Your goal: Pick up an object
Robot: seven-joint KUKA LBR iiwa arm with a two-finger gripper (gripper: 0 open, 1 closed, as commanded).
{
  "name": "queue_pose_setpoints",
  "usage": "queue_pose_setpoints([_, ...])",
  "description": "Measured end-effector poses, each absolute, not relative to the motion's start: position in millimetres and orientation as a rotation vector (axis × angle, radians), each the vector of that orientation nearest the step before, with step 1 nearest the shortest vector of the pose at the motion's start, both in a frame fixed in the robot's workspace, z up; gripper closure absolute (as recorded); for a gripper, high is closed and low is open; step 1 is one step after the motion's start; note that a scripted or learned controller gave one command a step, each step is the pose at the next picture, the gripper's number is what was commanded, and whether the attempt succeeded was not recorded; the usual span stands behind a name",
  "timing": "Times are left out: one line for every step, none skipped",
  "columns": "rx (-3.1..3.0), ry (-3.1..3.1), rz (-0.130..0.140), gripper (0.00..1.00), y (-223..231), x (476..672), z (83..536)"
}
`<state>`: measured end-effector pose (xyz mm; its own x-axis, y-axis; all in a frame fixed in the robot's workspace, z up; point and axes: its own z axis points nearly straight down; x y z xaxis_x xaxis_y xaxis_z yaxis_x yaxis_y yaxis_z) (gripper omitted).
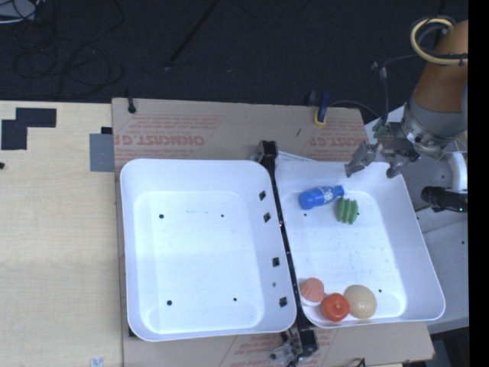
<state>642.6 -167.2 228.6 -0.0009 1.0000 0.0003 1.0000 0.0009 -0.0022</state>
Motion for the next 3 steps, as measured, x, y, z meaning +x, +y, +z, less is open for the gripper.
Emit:
queue_pose_setpoints([-2.229, -2.222, -0.001, 0.0, -207, 587.0, 323])
queue_pose_setpoints([-2.235, -2.224, -0.007, 0.0, -216, 526.5, 442])
queue_pose_setpoints([-2.229, -2.228, -0.006, 0.0, -215, 476.9, 545])
